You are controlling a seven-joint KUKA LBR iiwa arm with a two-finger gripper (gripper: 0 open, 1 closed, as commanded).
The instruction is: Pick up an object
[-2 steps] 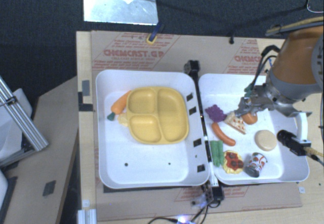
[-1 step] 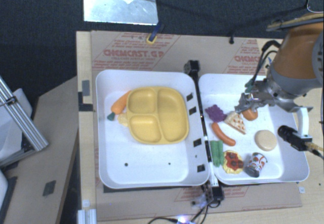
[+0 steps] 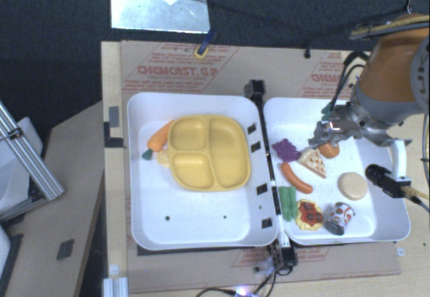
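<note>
The jaws hang low over the right bin, just above an orange ball beside a pizza slice; whether they are spread or pressed together I cannot tell. Nearby lie purple grapes, a sausage and a small can. A yellow tray fills the left bin.

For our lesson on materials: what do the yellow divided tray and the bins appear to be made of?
Yellow divided tray: probably moulded plastic, with a smooth, slightly glossy surface and rounded compartment edges. White bins: likely thin formed plastic, with a uniform matte-to-satin white and soft curved rims.
</note>
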